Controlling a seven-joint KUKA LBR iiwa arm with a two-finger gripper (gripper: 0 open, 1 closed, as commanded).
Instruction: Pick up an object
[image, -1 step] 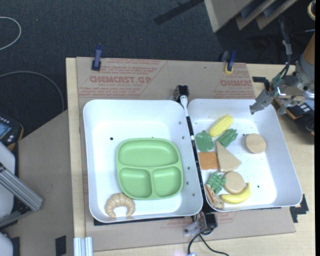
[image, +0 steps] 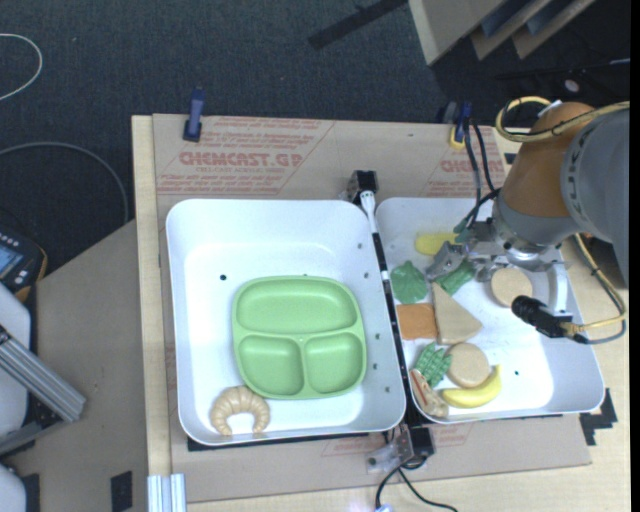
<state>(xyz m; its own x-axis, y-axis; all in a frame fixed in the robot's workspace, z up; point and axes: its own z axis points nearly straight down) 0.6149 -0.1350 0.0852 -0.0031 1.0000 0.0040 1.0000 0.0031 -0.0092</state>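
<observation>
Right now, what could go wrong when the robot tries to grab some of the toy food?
The gripper is over a crowded spot in the right bin. The green piece, yellow piece and sandwich wedge lie close together, so it might pinch two things, or knock one aside and come up with nothing. The bin divider is also near, so a finger could bump it.
</observation>
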